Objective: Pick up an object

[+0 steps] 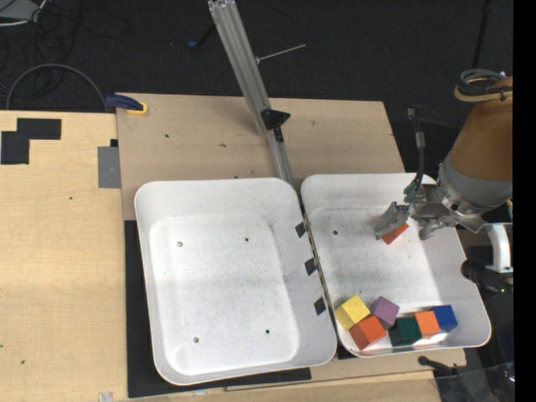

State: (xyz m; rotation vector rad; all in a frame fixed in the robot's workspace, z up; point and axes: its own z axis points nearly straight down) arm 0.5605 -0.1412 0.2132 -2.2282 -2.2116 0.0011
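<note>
The gripper (400, 221) hangs over the upper middle of the right bin (352, 199), reaching in from the right, with a red block (394, 234) at its fingertips. The block appears to sit between the two fingers, so the jaws read as clamped on it, though the fingers themselves are small and partly blurred. The block is tilted and shows against the bin floor; whether it is touching the floor or raised off it cannot be told. Behind the gripper, the grey wrist joins the orange band (486, 145) of the arm at the right edge. Along the near edge of the same bin lies a cluster of blocks, close together: a yellow block (353, 310), a purple block (385, 310), a second red block (367, 332), a green block (405, 331), an orange block (428, 322) and a blue block (445, 316). This cluster is well apart from the gripper. The left bin (167, 199) sits just beside the right bin, their adjoining rims touching or nearly so. Both bins rest on a wooden bench (209, 132). A slanted aluminium rail (243, 57) rises from the bench behind the bins.
</note>
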